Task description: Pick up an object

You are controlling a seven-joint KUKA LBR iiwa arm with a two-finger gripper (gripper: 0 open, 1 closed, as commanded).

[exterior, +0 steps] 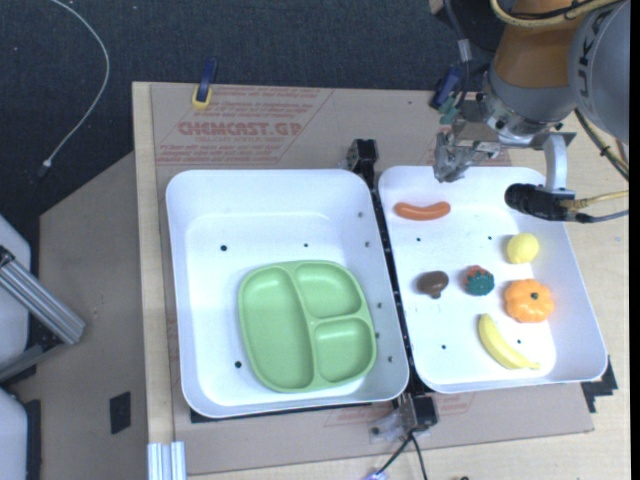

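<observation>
Two white bins: a left bin (190,208) and a right bin (570,353). One green divided plate (305,323). Six toy foods: one sausage (422,209), one lemon (521,248), one pumpkin (528,301), one banana (503,343), one brown piece (432,284), one teal piece (479,281).

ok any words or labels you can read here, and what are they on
"CHEMCAST GP": large red print on the brown protective sheet covering the board under the two bins; the last letters are faint.
Smaller red lines above and below that name on the same sheet: too blurred to read.
Dark letters on the grey arm by its orange band: cut off and unreadable.
The bins, green tray and toy foods carry no text that I can see.
</observation>
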